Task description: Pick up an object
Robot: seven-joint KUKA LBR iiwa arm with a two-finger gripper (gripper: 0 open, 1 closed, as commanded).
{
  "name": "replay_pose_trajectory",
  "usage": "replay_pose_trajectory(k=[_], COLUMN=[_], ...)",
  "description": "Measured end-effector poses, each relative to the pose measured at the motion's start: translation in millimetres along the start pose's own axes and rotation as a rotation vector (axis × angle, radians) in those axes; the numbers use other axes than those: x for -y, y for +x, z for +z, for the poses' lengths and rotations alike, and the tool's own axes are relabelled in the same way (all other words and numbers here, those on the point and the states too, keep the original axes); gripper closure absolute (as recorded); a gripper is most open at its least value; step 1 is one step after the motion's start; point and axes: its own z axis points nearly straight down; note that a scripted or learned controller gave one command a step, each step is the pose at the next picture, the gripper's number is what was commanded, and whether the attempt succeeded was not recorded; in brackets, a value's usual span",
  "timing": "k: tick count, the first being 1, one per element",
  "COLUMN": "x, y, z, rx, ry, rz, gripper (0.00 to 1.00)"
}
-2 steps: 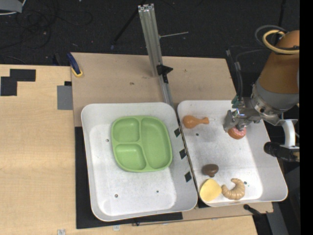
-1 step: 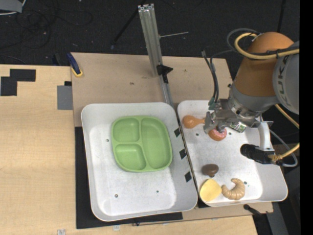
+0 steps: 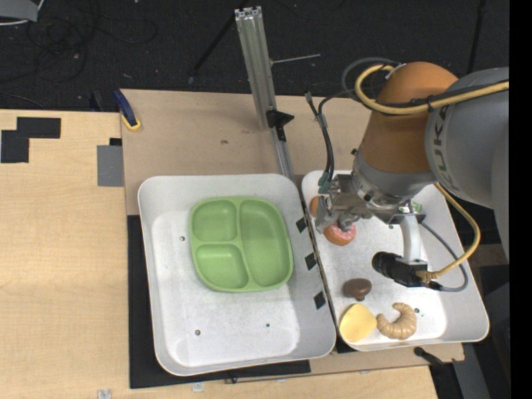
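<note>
While the grey arm (image 3: 465,131) reached in from the right, its gripper (image 3: 335,214) hung low over the right bin (image 3: 465,306), directly above a pinkish-red round object (image 3: 340,234) near the bin's left wall. Whether the jaws were parted or clenched could not be told. Nearer the front of that bin lay a brown lump (image 3: 358,288), a yellow piece (image 3: 357,323) and a tan croissant (image 3: 399,320). A green divided plate (image 3: 241,244) sat in the left bin (image 3: 166,306).
</note>
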Motion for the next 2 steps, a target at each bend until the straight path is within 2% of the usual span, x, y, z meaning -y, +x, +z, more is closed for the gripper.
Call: replay_pose_trajectory(k=[2], x=[-12.1], y=[106.7], z=[-9.2], rx=[0.001], ry=[-0.002], rz=[-0.001], gripper=[1.00])
